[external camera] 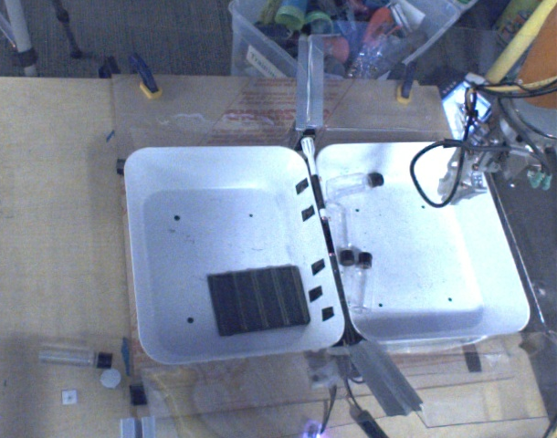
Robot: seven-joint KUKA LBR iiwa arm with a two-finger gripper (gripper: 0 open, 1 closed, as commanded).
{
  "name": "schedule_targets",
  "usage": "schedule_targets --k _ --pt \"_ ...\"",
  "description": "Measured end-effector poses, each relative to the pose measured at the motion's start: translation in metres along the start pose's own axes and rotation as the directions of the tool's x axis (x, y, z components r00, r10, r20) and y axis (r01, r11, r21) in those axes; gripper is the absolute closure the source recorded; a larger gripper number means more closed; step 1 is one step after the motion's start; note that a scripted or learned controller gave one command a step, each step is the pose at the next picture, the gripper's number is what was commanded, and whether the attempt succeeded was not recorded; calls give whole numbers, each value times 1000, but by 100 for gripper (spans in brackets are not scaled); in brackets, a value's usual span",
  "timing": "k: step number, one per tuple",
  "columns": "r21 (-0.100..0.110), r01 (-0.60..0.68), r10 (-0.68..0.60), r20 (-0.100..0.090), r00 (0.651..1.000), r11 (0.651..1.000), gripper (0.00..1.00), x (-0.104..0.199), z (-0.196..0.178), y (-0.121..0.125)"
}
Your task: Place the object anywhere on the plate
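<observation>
Looking down at a slant, two shallow white plastic bins are seen side by side on a pale wooden surface (pixel 50 245). The left bin (pixel 169 176) holds a dark grey, ribbed rectangular plate (pixel 258 299), which lies flat near the front wall, slightly turned, and nothing is seen on top of it.

The right bin (pixel 461 290) holds two small clear plastic objects with black caps. One clear capped object (pixel 356 183) lies near the far left corner of that bin. The other clear capped object (pixel 353 260) lies just beside the divide between the bins, about midway along it. Both are well apart from the plate and in the other bin from it.

The grey arm enters from the right, and its gripper (pixel 470 173) is placed over the far right rim of the right bin, apart from both clear objects. No object is seen in it, and whether the gripper is wide or narrow cannot be told. A looped black cable (pixel 425 176) hangs just to its left.

A row of small black tabs (pixel 311 243) is fixed along the left bin's inner edge. Behind the bins, a clear tub of mixed coloured items (pixel 352 12) is visible. A blue clamp (pixel 148 78) is fixed at the far left of the board under the bins.
</observation>
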State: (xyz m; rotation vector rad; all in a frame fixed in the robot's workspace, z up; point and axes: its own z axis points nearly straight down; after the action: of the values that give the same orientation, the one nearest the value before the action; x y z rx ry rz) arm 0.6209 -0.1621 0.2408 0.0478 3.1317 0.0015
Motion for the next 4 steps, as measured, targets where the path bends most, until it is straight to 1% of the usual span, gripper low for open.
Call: schedule_targets --k 1,2,3,4 --pt "0 -75 75 -1 997 997 100 -30 -32 97" --pt "-2 238 -238 1 971 971 100 -34 -78 190" --pt "-1 33 -33 -6 999 999 100 -38 19 257" --pt "-2 149 -149 -7 989 989 100 -34 112 338"
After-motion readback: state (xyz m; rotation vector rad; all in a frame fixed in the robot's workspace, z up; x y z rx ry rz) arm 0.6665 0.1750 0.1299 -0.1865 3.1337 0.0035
